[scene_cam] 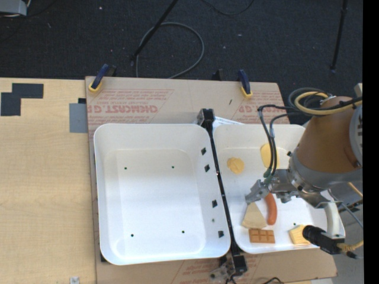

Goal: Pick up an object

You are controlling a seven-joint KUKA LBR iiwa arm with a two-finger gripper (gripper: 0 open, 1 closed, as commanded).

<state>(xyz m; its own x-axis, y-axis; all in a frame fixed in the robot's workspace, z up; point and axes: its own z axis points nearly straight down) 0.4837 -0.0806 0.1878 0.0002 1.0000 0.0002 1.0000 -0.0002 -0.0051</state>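
In the right bin (296, 134), the gripper (268, 190) is hanging low over the near half, the grey arm (329, 144) with its orange band reaching in from the right and covering much of the bin's right side. The grey gripper parts are sitting right at the far end of a red sausage (272, 210), which is lying lengthwise, far to near, on the bin floor. Whether the gripper is released, clenched or grasping the sausage cannot be told from this slant.

A tan wedge (254, 218) is lying just left of the sausage, touching or nearly touching it. A brown waffle piece (262, 236) is resting near of both, close to the bin's near wall, and a yellow block (298, 235) is sitting to its right. Farther back, an orange round piece (235, 165) is lying near the left wall, with a pale yellow piece (267, 154) to its right, partly crossed by a black cable (271, 136).

The left bin (106, 158) is standing just beside the right one, both resting on a cardboard sheet (154, 102) that two blue and yellow clamps (100, 78) are pinning at the far edge.
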